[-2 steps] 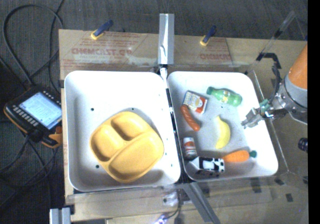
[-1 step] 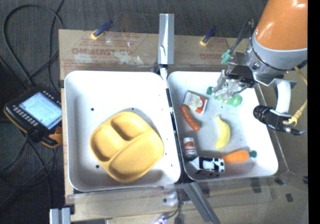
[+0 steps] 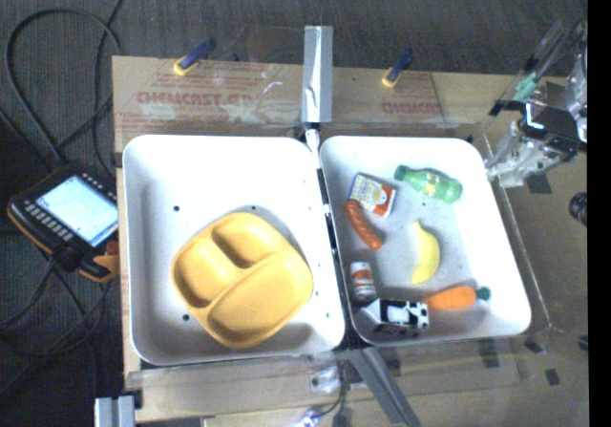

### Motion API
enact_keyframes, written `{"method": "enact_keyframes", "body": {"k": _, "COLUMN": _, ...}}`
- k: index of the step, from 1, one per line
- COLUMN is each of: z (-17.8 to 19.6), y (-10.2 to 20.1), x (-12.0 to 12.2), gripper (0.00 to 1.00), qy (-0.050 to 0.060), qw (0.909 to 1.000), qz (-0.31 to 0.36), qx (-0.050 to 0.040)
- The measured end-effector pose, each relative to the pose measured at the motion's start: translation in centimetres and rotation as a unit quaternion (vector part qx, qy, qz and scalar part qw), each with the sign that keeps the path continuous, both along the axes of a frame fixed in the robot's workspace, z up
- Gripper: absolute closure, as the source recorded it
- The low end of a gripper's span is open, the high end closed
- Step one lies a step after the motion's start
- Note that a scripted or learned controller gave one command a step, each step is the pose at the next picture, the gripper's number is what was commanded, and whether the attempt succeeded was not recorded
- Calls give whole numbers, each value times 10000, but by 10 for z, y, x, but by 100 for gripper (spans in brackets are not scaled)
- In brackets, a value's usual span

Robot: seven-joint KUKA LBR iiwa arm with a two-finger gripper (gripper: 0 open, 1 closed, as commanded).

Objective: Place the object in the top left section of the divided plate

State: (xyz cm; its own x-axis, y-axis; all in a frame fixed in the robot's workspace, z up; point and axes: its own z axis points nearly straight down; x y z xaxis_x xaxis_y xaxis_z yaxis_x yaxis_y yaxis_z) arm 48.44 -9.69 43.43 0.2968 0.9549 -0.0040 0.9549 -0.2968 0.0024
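Gripper hangs just outside the right bin's far right corner, over the bench rather than over either bin. At this size it is a pale blur, so whether it is spread or closed I cannot tell, and nothing can be seen in its grasp.

Nearest the camera in the right bin, a black-and-white toy lies against the near wall. An orange carrot with a green tip lies just beside it on the right, and a small can stands just behind it by the left wall. Further back a yellow banana lies roughly in the middle, and a reddish sausage lies slanted near the left wall. Behind the sausage is a small white and red carton, and farthest of all a green bottle lies on its side. Which of these the task means I cannot tell, but all of them are in the right bin.

The yellow divided plate sits in the near half of the left bin, turned at an angle, two smaller sections on its far side and one larger on the near side.

Left of the bench an orange-edged handheld unit with a lit screen lies on the floor. Beyond the bins, two blue and yellow clamps grip a cardboard sheet, and cables trail over the dark carpet.
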Motion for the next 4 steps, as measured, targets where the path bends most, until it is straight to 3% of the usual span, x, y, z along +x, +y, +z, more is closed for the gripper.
{"method": "enact_keyframes", "body": {"k": 1, "z": -77, "y": 75, "x": 2, "gripper": 100, "qy": 26, "qw": 9991, "qz": 433, "qx": 19}}
{"method": "enact_keyframes", "body": {"k": 2, "z": -154, "y": 157, "x": -2, "gripper": 100, "qy": 35, "qw": 9996, "qz": 289, "qx": 17}}
{"method": "enact_keyframes", "body": {"k": 3, "z": -141, "y": 188, "x": -2, "gripper": 100, "qy": 33, "qw": 9995, "qz": 315, "qx": 19}}
{"method": "enact_keyframes", "body": {"k": 4, "z": -226, "y": 266, "x": -3, "gripper": 100, "qy": 43, "qw": 9982, "qz": 602, "qx": 13}}
